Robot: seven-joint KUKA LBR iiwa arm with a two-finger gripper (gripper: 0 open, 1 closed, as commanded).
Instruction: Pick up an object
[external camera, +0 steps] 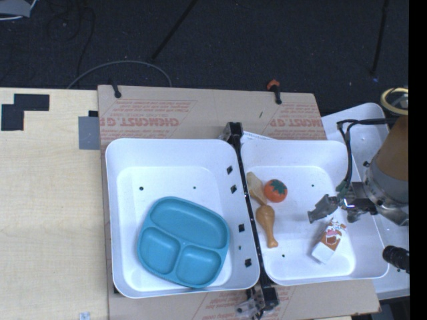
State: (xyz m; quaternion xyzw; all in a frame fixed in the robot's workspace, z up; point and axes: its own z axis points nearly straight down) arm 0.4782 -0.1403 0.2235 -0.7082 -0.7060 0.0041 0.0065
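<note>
Premises present as a robotics laboratory. Two shallow white bins (170, 153) sit clamped side by side on a cardboard sheet (200, 112) over a pale wooden desk (47, 199). Loose cables (173, 25) trail across dark carpet (267, 32) at twelve o'clock. Grey robot arm (393, 172) enters at three o'clock.

Grey arm (393, 172); orange band; black cable.

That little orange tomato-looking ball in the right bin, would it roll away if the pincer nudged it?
Probably. The tomato looks round, so a sideways push would likely set it rolling. It lies against the drumstick toy and a pale piece, which might stop it on that side. Its glossy skin hints it could slip from the pincer.
</note>
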